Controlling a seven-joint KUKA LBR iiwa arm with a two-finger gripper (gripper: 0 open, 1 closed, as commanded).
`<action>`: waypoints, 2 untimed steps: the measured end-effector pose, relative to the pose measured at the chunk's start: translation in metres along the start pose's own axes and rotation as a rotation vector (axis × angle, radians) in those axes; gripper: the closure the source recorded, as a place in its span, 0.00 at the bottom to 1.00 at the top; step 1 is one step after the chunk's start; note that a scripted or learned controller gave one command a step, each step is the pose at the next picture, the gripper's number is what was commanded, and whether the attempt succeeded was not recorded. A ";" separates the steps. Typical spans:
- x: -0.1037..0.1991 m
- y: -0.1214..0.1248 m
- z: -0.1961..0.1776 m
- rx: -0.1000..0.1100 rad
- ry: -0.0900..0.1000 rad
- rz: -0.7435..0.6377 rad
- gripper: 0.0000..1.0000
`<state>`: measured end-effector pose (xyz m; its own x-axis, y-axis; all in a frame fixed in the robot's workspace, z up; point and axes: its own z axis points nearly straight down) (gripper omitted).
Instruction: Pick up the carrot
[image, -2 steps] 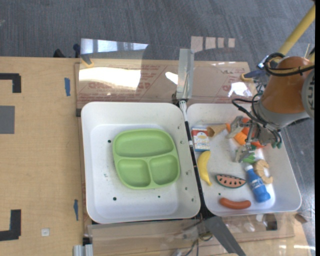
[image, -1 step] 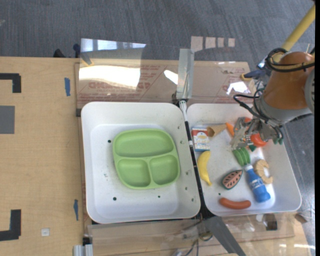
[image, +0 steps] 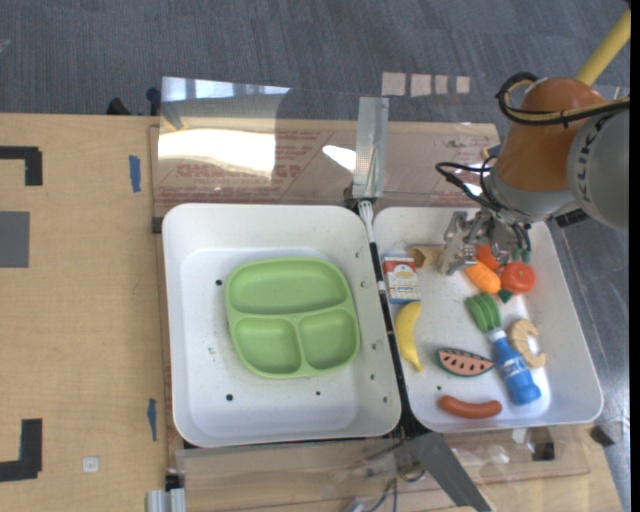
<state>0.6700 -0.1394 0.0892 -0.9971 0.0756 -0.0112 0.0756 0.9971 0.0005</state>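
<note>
The carrot (image: 484, 274) is a short orange piece with a green tip, lying in the right bin (image: 575, 345) near its back. My gripper (image: 487, 246) hangs right over the carrot's upper end, at the back of that bin. Its grey metal fingers (image: 459, 246) stand spread apart, open, one on each side of the carrot's top. The carrot rests on the bin floor and is not lifted. The grey arm with its orange band (image: 548, 135) reaches in from the upper right.
A red tomato (image: 518, 277) touches the carrot's right side and a green vegetable (image: 485, 312) lies just in front. Also in this bin: a small box (image: 401, 278), banana (image: 408, 336), watermelon slice (image: 465, 362), blue bottle (image: 514, 372), sausage (image: 470, 406). The left bin (image: 190, 330) bears a green divided plate (image: 292, 316).
</note>
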 end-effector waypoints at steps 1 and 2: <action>0.006 -0.001 0.001 -0.002 0.031 -0.001 0.00; -0.001 -0.001 -0.014 0.001 -0.005 0.001 1.00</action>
<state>0.6713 -0.1401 0.1034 -0.9969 0.0764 -0.0158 0.0765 0.9971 -0.0006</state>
